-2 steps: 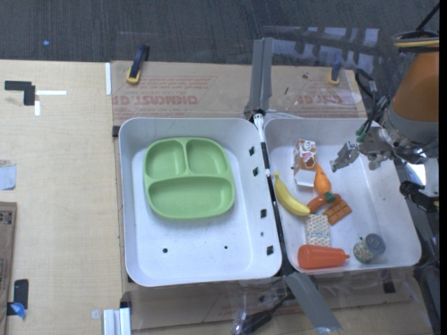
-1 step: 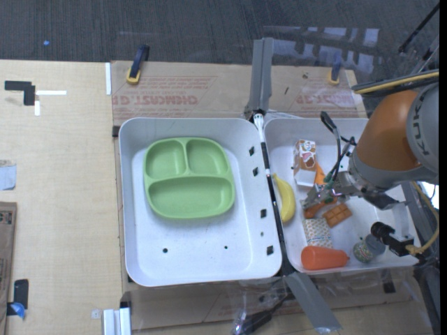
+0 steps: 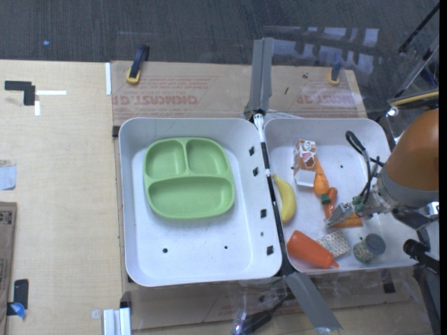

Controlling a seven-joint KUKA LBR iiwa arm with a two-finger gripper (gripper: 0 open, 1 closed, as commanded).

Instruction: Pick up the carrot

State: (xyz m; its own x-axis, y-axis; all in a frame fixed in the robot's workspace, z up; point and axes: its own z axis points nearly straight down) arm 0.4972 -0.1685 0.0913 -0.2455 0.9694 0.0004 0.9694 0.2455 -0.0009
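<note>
well, on the worktop [image 3: 56, 187] sit two white bins: the left bin [image 3: 133, 257] holds one green divided plate [image 3: 188, 178], the right bin [image 3: 377, 135] one banana [image 3: 284, 197] and one carrot [image 3: 320, 181]. the carrot lies lengthwise front to back, beside a snack packet [image 3: 305, 163]. the arm [image 3: 415, 162] reaches in from the right, tool [image 3: 343, 217] low over the clutter; its grip cannot be told.
</note>
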